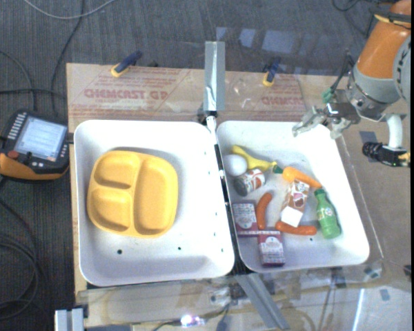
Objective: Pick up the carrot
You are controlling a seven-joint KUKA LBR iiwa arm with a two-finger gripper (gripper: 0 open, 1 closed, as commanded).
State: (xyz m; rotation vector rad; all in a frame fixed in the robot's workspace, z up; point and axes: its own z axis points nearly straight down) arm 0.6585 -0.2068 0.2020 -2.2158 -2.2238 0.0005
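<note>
The carrot [303, 178], orange with a small green top pointing left, lies in the right bin [352, 205], just right of its middle. It rests between a banana [252, 159] and a green bottle [326, 214]. My gripper [319, 124] hangs over the bin's far right rim, up and to the right of the carrot and well apart from it. It is open, with nothing between its fingers. The orange-banded wrist [381, 54] rises behind it at the top right.
Crowding the right bin are a white egg [234, 164], a can [250, 181], two sausages [263, 209], a small carton [296, 202] and two dark red boxes [270, 247]. A yellow divided tray [133, 192] sits in the left bin [90, 261]. A pendant [31, 145] lies off the bench, left.
</note>
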